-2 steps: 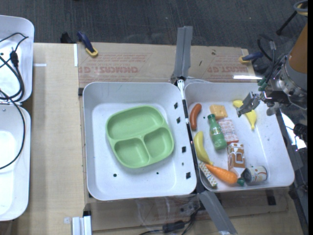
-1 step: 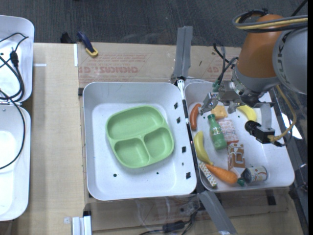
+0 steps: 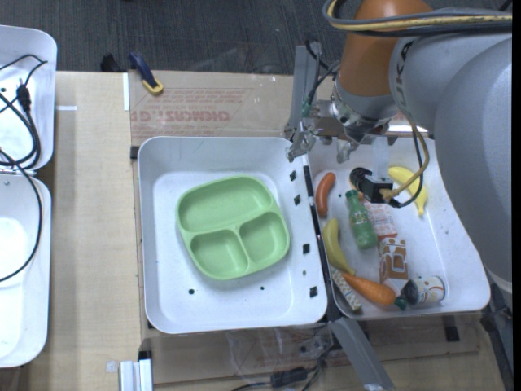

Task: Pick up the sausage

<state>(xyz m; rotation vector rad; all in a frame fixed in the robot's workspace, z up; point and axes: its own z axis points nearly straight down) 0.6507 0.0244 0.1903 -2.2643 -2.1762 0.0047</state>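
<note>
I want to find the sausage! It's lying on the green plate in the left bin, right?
Not quite. The camera view shows the sausage lying in the right bin, by its left wall, above a banana. The green plate really is in the left bin.
</note>
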